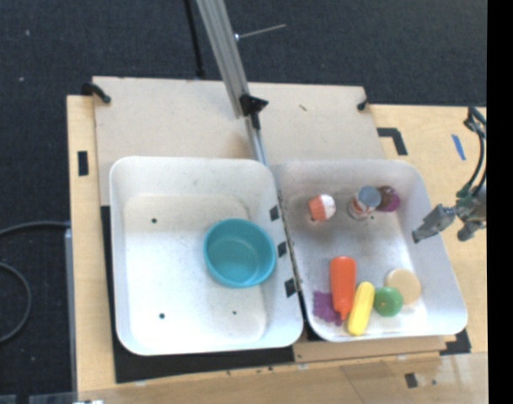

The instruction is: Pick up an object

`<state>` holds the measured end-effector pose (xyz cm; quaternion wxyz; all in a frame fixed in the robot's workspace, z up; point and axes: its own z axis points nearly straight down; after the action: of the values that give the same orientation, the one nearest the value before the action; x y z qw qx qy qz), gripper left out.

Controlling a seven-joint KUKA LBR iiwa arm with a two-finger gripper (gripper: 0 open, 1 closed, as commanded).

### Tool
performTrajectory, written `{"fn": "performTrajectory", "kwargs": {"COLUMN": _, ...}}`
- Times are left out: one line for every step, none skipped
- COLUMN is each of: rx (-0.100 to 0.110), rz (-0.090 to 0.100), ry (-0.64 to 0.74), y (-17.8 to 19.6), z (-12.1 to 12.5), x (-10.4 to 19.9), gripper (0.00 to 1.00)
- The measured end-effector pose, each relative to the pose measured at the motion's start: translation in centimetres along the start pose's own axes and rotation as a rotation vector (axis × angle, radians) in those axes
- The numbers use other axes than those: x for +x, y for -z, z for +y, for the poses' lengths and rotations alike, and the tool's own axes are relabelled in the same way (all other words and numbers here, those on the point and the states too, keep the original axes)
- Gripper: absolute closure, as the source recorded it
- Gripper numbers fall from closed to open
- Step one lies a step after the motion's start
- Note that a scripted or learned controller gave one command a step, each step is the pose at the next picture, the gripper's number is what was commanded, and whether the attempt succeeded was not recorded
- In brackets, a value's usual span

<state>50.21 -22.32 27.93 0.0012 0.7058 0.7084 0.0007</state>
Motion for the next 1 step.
{"fn": "performTrajectory", "kwargs": {"rx": -0.001, "rz": 0.001, "ry": 0.000, "y": 0.00, "z": 0.02, "x": 0.03, "gripper": 0.00}}
